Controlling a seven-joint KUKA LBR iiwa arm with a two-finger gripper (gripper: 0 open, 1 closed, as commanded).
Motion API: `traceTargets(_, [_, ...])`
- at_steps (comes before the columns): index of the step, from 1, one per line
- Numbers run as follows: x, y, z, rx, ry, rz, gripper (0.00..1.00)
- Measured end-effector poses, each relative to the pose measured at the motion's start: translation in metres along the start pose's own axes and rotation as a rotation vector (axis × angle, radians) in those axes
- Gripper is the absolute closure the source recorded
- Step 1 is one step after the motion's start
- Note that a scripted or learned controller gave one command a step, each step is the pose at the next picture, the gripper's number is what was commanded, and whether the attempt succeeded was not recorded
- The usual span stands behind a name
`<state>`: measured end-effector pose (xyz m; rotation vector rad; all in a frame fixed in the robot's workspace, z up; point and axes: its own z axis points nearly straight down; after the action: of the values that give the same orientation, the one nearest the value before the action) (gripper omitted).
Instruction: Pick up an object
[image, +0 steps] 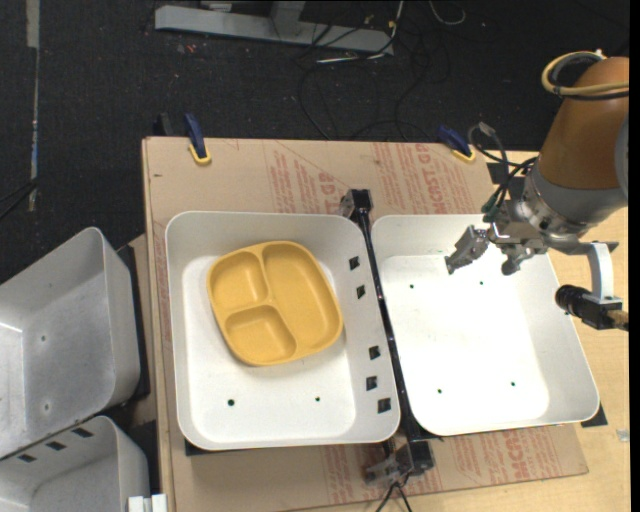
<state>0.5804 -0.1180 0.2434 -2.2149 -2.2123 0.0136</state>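
Table (260, 175): brown board, printed red lettering, clamped at far edge by two blue-and-yellow clips (197, 140), well beyond and left of gripper. Carries two shallow white bins side by side.

Right bin (480, 380): directly beneath gripper, white floor bare apart from a few small dark dots.

Left bin (200, 400): left of gripper, across the central divider; row of small black squares along its near-gripper wall.

Arm (585, 125): enters from right, orange band above grey wrist, cables trailing at wrist.

Yellow plate (275, 300): three compartments, rounded corners, lying flat in left bin, well apart from gripper, to its left and slightly nearer the camera. Nothing touching it.

Spare white bins (60, 320): off the table, far left of gripper, tilted.

Gripper (490, 254): over far part of right bin, near its back wall. Fingers (462, 252) spread apart, dark tips angled down and outward, nothing between them. Contact with bin floor: cannot tell.
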Motion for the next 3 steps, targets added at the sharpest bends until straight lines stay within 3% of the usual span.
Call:
traceTargets(1, [0.0, 0.002, -0.008, -0.013, -0.002, -0.002, 0.0])
traceTargets(3, [0.003, 0.01, 0.106, -0.008, -0.001, 0.001, 0.0])
